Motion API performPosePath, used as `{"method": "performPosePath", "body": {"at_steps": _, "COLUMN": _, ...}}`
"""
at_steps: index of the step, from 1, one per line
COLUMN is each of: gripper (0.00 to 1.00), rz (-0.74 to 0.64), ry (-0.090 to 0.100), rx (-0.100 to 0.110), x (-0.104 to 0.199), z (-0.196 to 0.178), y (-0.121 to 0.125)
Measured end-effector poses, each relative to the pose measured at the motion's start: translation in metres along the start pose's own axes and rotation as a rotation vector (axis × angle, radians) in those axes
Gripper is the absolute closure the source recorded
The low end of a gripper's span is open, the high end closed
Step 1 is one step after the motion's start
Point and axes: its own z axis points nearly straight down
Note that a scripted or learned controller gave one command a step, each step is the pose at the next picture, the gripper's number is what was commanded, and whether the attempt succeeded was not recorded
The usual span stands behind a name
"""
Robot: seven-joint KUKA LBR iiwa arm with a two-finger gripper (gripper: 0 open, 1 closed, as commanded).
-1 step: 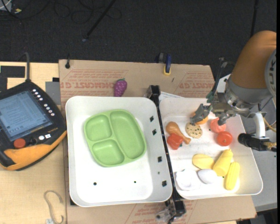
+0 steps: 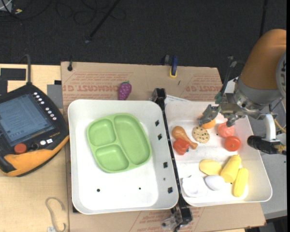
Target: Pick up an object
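Lying in the right bin (image 2: 261, 190) are a cookie (image 2: 201, 135), a drumstick (image 2: 183, 136), tomatoes and yellow fruit; the gripper (image 2: 221, 116) hovers just above the cookie, fingers spread, gripping nothing; a green divided plate (image 2: 119, 142) sits in the left bin (image 2: 82, 187).

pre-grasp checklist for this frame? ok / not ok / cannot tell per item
1. Gripper over the right bin, where the toys lie: ok.
2. One clear target under it: not ok. An orange piece and a pink piece sit close together there.
3. Something already between the fingers: cannot tell.
4. Cookie clear of the approach: not ok, it lies just beside the orange piece.
5. Left bin holds the green divided plate, away from the arm: ok.
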Motion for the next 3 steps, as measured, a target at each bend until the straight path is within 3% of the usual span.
{"method": "performPosePath", "body": {"at_steps": 1, "gripper": 0.0, "rz": -0.001, "ry": 0.002, "rx": 0.008, "x": 0.002, "z": 0.058, "y": -0.011}}
{"method": "performPosePath", "body": {"at_steps": 2, "gripper": 0.0, "rz": 0.0, "ry": 0.0, "rx": 0.005, "x": -0.002, "z": 0.109, "y": -0.004}}
{"method": "performPosePath", "body": {"at_steps": 3, "gripper": 0.0, "rz": 0.001, "ry": 0.001, "rx": 0.004, "x": 0.0, "z": 0.137, "y": -0.005}}
